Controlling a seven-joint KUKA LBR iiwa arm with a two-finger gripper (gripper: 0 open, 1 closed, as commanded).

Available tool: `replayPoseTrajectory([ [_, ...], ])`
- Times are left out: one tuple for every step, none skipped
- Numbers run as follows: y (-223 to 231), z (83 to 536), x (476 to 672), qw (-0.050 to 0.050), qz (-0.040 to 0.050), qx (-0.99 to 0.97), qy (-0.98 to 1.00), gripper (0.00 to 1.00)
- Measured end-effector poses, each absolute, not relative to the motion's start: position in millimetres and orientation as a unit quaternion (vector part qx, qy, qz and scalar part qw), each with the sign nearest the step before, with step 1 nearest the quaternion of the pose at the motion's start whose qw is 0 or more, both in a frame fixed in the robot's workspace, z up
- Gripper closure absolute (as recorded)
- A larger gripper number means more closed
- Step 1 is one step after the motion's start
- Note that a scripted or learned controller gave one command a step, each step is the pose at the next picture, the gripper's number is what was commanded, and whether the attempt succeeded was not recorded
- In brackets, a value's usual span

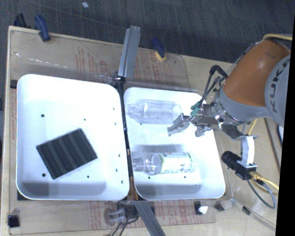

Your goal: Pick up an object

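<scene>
Right now the gripper (188, 124) hangs over the right bin (211, 184), fingers spread wide w/ nothing between them, just beside the cap end of the clear bottle (153, 112) lying at the bin's far side. A second bottle (166, 163), green label, lies nearer the front; a black slab (66, 152) sits in the left bin (23, 130). I'd say go for the clear one: line the fingers across its body, not along it, & drop low before closing, since round plastic probably rolls or slips.
</scene>
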State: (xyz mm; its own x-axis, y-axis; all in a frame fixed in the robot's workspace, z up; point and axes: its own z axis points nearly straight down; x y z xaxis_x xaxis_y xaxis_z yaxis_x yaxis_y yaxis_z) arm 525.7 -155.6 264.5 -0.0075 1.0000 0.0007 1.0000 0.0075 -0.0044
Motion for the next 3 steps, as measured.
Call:
replayPoseTrajectory([
  [-210.7,150.2,541.2,0.002,0.0017,-0.72,-0.694,0.0],
  [-171.9,91.1,521.7,0.001,0.0006,-0.703,-0.711,0.0],
  [-208.3,142.9,477.2,0.0,0.0,-0.702,-0.712,0.0],
])
